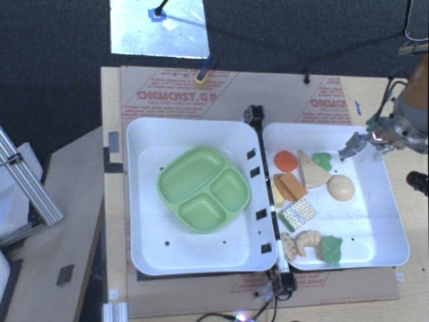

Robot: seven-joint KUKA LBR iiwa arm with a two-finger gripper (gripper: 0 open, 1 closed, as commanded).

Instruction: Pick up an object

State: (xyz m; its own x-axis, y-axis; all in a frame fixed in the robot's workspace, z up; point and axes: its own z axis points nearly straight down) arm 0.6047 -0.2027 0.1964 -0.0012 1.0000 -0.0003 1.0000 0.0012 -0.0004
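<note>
The right bin (385,206) holds several toy foods: a red disc (286,160), a cream wedge (312,170), a small green piece (323,159), an orange block (291,186), a cream ball (340,187), a checkered packet (298,213), a tan curled piece (306,240) and a green leaf (332,248). My gripper (362,150) hangs over the bin's upper right part, just right of the small green piece and above the cream ball. It looks open, and nothing sits between its fingers.
A green divided plate (204,188) lies in the left bin (144,180). A black-clipped divider (263,180) separates the two bins. The grey arm (410,113) reaches in from the right edge. A shiny metal sheet (159,19) lies behind the bench.
</note>
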